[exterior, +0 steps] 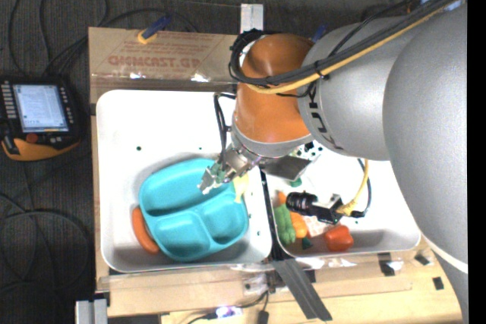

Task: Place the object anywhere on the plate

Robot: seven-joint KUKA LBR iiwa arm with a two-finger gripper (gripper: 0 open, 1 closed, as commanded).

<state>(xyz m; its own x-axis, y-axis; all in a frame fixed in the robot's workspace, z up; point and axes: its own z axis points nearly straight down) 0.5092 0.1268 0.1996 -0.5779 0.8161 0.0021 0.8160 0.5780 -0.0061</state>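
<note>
Gripper (pixel 216 178) low over the far right part of the turquoise divided plate (pixel 190 228), which lies in the left bin (pixel 121 133); how far the gripper is open, and whether it holds anything, cannot be told, as the arm (pixel 273 110) covers it from above. A small pale thing (pixel 242 187) lies just beside the gripper at the plate's right rim, its shape unclear. An orange thing (pixel 141 231) is half hidden under the plate's left edge, while the right bin (pixel 395 231), largely covered by the arm, shows green (pixel 284 224) and red (pixel 339 239) pieces at its near side.
</note>
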